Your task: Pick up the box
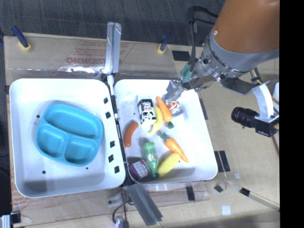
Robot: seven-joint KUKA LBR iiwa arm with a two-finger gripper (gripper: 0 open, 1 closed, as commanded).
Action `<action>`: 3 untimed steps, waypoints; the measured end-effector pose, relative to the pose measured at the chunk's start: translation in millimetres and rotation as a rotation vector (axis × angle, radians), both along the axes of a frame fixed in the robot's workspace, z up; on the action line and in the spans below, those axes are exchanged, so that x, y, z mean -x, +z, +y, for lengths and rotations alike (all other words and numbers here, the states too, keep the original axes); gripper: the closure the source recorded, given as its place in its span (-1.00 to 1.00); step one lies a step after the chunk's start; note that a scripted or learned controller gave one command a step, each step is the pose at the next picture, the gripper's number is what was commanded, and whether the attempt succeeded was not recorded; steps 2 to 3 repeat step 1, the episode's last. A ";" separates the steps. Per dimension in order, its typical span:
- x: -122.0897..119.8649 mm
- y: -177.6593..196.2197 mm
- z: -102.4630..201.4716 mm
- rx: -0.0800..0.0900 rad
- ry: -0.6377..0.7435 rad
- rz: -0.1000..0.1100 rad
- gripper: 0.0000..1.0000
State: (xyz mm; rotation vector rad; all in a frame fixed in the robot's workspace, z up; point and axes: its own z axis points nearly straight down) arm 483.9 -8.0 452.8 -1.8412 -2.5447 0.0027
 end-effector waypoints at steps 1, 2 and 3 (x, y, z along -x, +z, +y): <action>-70.0 -38.6 13.2 0.000 0.008 0.001 1.00; -70.0 -38.6 13.2 0.000 0.008 0.001 1.00; -70.0 -38.6 13.2 0.000 0.008 0.001 1.00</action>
